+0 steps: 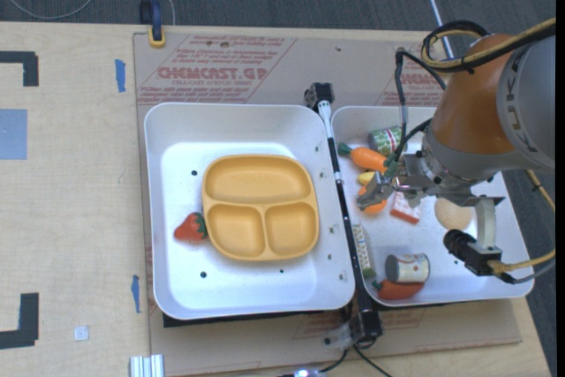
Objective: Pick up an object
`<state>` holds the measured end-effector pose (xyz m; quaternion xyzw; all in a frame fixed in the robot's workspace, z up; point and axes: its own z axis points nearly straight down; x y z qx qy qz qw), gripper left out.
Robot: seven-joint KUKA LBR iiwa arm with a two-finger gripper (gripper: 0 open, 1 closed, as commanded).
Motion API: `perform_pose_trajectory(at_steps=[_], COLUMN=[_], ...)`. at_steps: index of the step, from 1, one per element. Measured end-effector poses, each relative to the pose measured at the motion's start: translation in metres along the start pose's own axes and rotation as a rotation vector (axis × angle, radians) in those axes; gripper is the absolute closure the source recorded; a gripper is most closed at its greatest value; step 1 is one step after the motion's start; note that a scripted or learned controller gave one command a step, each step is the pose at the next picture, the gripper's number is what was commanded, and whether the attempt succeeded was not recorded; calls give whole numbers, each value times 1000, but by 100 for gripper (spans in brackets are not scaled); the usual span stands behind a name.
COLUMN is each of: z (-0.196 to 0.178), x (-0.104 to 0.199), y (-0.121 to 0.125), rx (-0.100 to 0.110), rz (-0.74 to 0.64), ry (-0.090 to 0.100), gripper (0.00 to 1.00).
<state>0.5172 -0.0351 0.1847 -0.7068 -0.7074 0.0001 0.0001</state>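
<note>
Clutter fills the right bin [521, 282]: a carrot [368, 158], a green can [385, 138], a red-and-white scrap [405, 209], a pale disc [454, 214] and a small tin [409, 267] — with the gripper [381, 188] down among the pieces at the bin's left side, and from here I cannot tell how its jaws stand. The carrot, just above the gripper, looks like light, stiff plastic, smooth and apt to roll — I'd take it across the thick middle. The left bin [168, 190] holds a yellow tray [260, 206] and a strawberry [189, 229].
</note>
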Motion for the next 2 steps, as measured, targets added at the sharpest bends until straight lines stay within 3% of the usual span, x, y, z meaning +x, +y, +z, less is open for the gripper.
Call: perform_pose_trajectory(at_steps=[1,2], z=[90,94], x=[-55,-56], y=[-19,-31], rx=[-2,-24], rz=[0,-3], ry=[0,-3], gripper=[0,0])
